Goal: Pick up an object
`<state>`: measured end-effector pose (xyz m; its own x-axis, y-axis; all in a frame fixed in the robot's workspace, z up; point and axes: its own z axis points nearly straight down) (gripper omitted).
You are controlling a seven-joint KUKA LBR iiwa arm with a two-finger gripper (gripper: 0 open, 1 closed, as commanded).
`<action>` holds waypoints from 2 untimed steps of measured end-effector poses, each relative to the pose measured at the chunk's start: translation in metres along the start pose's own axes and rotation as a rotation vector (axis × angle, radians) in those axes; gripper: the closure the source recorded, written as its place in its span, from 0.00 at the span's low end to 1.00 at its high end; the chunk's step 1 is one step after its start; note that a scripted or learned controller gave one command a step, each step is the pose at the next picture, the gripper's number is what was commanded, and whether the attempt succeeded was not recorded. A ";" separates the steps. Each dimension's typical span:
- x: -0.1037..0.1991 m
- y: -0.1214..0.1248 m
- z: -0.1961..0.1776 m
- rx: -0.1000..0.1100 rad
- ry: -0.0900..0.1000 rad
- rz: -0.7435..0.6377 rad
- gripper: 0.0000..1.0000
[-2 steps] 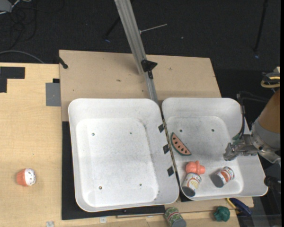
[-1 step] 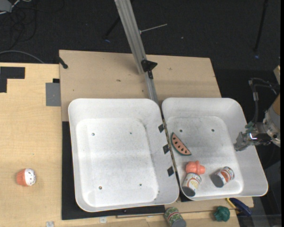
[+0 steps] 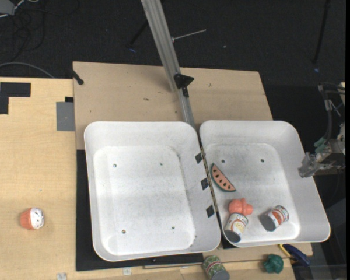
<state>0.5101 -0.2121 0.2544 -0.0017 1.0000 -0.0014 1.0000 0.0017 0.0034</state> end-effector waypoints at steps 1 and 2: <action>0.045 0.026 -0.006 0.004 0.002 -0.003 1.00; 0.092 0.040 -0.008 0.005 0.003 -0.003 1.00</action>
<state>0.5496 -0.1195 0.2624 -0.0045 1.0000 0.0019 1.0000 0.0045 -0.0016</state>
